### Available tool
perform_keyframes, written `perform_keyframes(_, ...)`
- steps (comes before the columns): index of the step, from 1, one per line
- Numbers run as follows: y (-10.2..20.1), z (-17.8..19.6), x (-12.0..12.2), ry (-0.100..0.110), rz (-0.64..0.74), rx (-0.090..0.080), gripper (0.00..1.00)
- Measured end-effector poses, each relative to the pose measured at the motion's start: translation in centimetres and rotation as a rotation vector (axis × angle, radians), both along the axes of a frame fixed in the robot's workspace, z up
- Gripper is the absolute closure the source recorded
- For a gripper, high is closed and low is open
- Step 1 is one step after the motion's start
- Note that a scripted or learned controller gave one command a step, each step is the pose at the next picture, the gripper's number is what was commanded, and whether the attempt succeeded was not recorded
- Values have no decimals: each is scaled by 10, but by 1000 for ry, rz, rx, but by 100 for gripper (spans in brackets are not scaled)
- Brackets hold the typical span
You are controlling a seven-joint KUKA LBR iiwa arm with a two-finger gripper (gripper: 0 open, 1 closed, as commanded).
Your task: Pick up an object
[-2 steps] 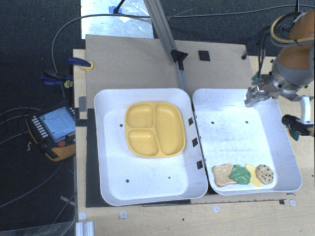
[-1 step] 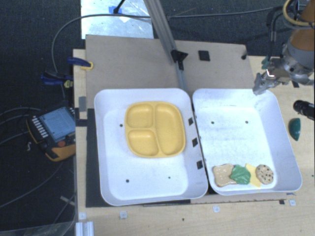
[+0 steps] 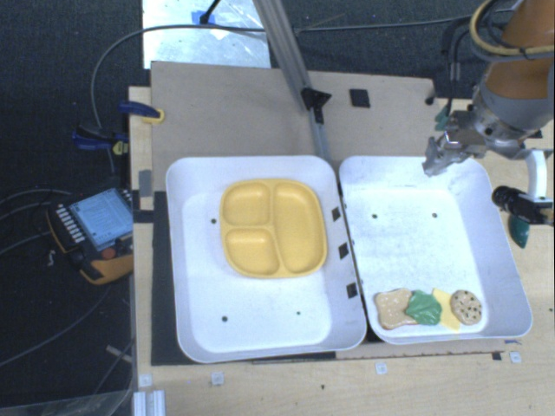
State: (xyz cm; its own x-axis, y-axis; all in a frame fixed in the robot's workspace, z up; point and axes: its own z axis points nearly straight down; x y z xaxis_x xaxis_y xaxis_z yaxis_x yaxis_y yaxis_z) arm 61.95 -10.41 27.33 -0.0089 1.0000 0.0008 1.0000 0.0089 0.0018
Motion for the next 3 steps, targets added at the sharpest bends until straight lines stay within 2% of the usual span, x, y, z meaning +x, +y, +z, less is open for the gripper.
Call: perform_keyframes(3, 166, -41, -38, 2, 1, 0, 100)
